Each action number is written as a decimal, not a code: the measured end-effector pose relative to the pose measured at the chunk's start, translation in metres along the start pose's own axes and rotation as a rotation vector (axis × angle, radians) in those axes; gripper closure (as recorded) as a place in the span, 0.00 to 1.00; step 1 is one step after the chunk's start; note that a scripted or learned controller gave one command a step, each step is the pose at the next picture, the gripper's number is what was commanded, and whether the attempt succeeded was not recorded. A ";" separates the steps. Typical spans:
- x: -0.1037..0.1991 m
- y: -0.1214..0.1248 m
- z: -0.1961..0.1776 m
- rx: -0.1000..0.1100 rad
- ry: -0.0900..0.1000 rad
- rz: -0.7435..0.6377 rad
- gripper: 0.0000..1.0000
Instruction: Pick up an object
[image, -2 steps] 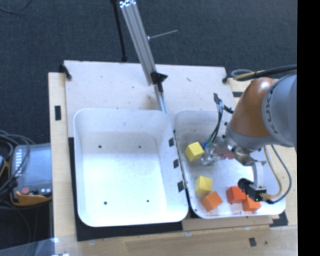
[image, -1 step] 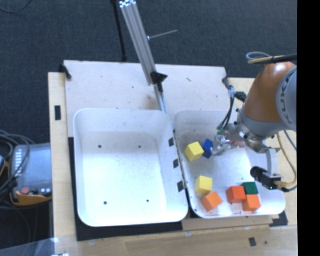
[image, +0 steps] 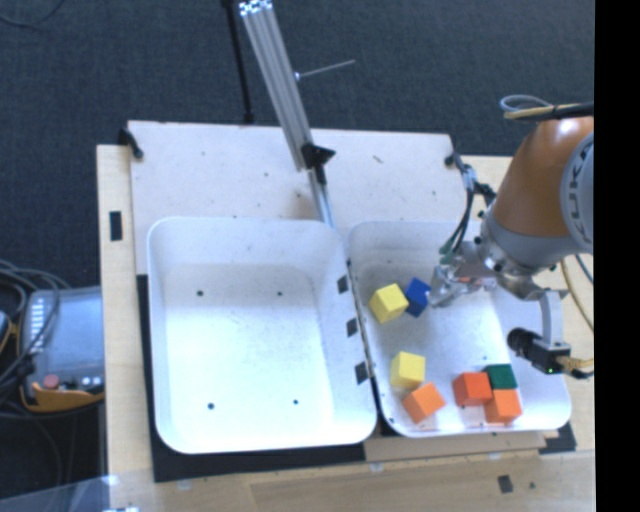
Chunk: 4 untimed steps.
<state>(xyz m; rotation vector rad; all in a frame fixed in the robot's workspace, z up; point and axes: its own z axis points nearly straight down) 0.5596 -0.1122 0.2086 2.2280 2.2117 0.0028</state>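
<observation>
Blue cube in right bin, touching yellow cube; gripper just beside, finger state impossible to tell. Probably light, rigid, smooth; best pinched across opposite flat faces

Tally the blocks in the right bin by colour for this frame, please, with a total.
Yellow blocks: 2
Orange blocks: 3
Blue blocks: 1, beside the gripper
Green blocks: 1
Total: 7, all in the right bin
</observation>
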 end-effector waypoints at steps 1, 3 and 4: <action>0.042 -0.004 -0.007 0.002 0.002 -0.014 1.00; 0.147 -0.012 -0.009 0.002 0.003 -0.016 1.00; 0.200 -0.016 -0.026 0.001 0.003 -0.016 1.00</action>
